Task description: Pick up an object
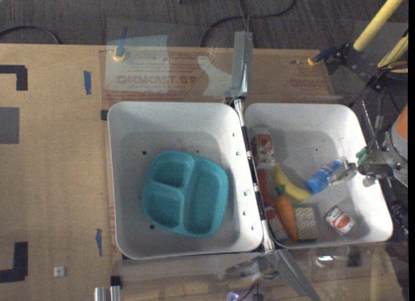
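Observation:
My gripper (347,171) reaches in from the right edge, low over the right bin (305,117). Its tip lies against a small blue object (321,180) near the bin's middle; whether that object is gripped cannot be made out. Just left of the blue object is a yellow banana (290,188), with an orange carrot (286,216) below it. A tan block (305,222) sits beside the carrot, and a small red-and-white can (339,220) rests near the front right corner. A red-labelled container (262,148) lies along the left wall.
The left bin (130,124) holds a teal divided plate (186,193). A metal divider bar (241,66) runs back from between the bins. A yellow pole (382,11) and cables stand at the back right. Bare wooden bench (52,163) extends to the left.

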